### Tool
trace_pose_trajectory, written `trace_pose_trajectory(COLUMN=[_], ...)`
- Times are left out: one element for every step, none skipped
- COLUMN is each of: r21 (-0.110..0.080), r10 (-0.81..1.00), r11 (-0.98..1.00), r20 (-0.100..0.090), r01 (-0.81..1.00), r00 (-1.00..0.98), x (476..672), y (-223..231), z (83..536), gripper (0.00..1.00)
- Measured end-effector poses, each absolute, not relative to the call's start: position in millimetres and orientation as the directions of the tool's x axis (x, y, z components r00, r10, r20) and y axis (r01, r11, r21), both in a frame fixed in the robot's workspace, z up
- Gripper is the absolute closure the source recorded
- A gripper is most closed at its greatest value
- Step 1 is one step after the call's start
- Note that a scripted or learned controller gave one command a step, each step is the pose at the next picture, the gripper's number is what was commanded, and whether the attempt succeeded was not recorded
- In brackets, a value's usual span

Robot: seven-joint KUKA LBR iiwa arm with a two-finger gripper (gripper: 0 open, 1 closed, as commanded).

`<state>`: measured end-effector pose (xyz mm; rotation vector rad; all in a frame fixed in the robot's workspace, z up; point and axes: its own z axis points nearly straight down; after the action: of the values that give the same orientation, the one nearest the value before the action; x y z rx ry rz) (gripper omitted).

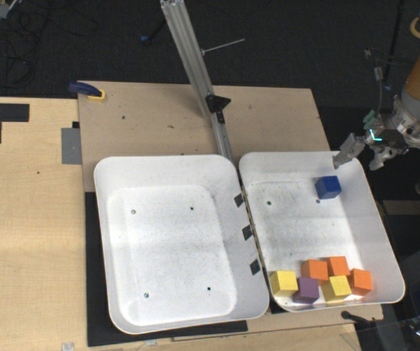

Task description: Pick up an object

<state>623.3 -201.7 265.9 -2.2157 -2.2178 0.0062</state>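
In the right bin, a blue cube lies alone near the far right corner. Along the near edge sits a cluster of blocks: a yellow one, a purple one, another yellow one and three orange ones. My gripper hovers over the bin's far right rim, just up and right of the blue cube. It is open, with nothing between its fingers.
The left bin stands beside the right one, joined by black clips. A slanted aluminium rail rises behind the bins. A blue and yellow clamp lies at the board's far left corner.
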Motion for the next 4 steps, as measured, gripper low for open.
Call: trace_pose_trajectory(r21=[-0.003, -0.006, -0.007, 0.000], r10=[1.000, 1.000, 1.000, 1.000], r11=[0.005, 0.006, 0.008, 0.006], r20=[0.000, 0.001, 0.002, -0.003], r01=[1.000, 1.000, 1.000, 1.000], r00=[-0.005, -0.006, -0.008, -0.006], x=[624.3, 628.5, 634.3, 630.8], y=[-201.0, -199.5, -195.5, -191.2], z=[268.9, 224.2, 178.0, 121.4], gripper=[0.00, 0.00, 0.00, 0.00])
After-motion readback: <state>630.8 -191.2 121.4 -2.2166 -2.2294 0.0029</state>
